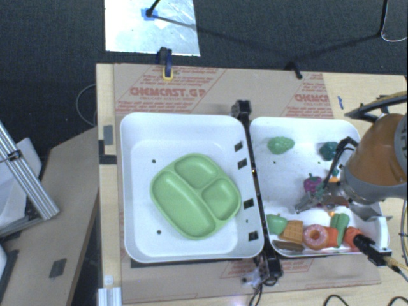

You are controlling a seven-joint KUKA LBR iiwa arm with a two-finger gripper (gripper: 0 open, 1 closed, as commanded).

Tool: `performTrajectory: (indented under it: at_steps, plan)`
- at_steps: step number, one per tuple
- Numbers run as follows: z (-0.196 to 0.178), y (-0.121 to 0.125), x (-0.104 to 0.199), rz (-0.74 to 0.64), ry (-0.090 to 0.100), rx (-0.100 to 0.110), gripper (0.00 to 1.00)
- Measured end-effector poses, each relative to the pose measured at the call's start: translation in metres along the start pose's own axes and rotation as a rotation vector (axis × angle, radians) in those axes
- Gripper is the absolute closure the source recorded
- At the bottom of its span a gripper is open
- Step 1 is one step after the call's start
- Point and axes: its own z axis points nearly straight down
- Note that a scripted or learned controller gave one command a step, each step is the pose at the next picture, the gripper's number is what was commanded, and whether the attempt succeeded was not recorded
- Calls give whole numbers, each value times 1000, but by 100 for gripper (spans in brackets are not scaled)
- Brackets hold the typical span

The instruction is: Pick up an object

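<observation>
Gripper (310, 201), low in the right bin (287, 171); whether its jaws are parted cannot be told, and nothing visibly sits between them. Purple toy (312, 184) just above; waffle (293, 231) and donut (315, 236) just below. Approach step; next, settling over one toy and closing.

claw (306, 203) low in right bin (290, 164) beside purple toy (312, 184), above pink donut (315, 236)

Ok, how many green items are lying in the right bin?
3 clearly: a light green piece near the far left, one at the near left, one beside the doughnut. The arm may hide others.
</observation>
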Motion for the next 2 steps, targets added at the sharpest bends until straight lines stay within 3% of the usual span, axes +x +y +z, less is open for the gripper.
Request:
performTrajectory:
  at_steps: [1, 2]
  plan:
    - [-13, 1, -1, -1, -2, -5, 100]
    - [-56, 6, 0, -3, -3, -7, 100]
